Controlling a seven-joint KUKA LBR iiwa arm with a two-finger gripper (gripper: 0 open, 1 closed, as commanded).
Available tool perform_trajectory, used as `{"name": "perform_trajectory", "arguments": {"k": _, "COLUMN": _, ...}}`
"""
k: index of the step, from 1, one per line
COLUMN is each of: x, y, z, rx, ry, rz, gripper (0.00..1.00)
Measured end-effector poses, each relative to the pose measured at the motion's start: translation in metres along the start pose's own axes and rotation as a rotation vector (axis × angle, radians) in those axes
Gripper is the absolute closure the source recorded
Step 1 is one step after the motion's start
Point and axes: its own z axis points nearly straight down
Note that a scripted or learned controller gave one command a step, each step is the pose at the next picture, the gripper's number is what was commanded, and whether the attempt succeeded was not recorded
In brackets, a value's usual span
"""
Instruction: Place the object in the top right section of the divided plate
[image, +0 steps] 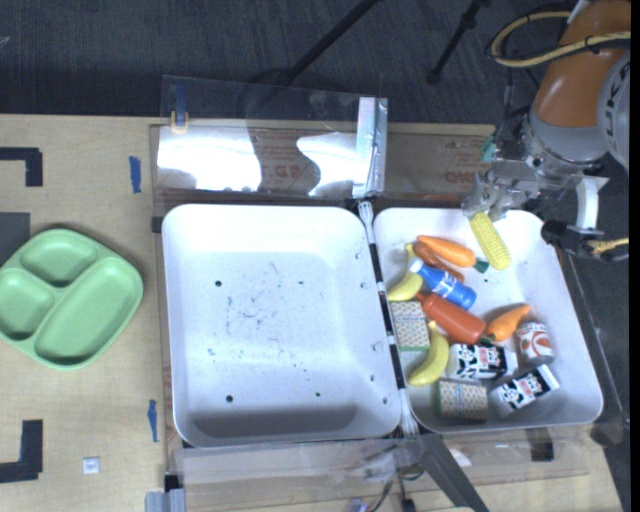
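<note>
My gripper hangs over the back of the right bin, below the orange-banded wrist. A yellow corn cob slants down from between its fingers, so the gripper is shut on the cob's upper end. The cob's lower end is just above the bin floor, beside an orange carrot. The green divided plate lies on the bench far to the left, outside both bins, with two small sections and one long one.
The right bin holds several items: a blue bottle, two bananas, an orange sausage, a can and milk cartons. The left bin lies between gripper and plate. A clear panel stands behind it.
</note>
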Motion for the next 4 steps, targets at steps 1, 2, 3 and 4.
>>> {"name": "perform_trajectory", "arguments": {"k": 1, "x": 0.009, "y": -0.089, "z": 0.092, "rx": -0.027, "ry": -0.007, "rz": -0.143, "gripper": 1.00}}
{"name": "perform_trajectory", "arguments": {"k": 2, "x": 0.098, "y": -0.124, "z": 0.032, "rx": 0.001, "ry": 0.002, "rz": -0.061, "gripper": 1.00}}
{"name": "perform_trajectory", "arguments": {"k": 3, "x": 0.159, "y": -0.188, "z": 0.032, "rx": 0.004, "ry": 0.002, "rz": -0.074, "gripper": 1.00}}
{"name": "perform_trajectory", "arguments": {"k": 4, "x": 0.237, "y": -0.196, "z": 0.071, "rx": 0.005, "ry": 0.001, "rz": -0.041, "gripper": 1.00}}
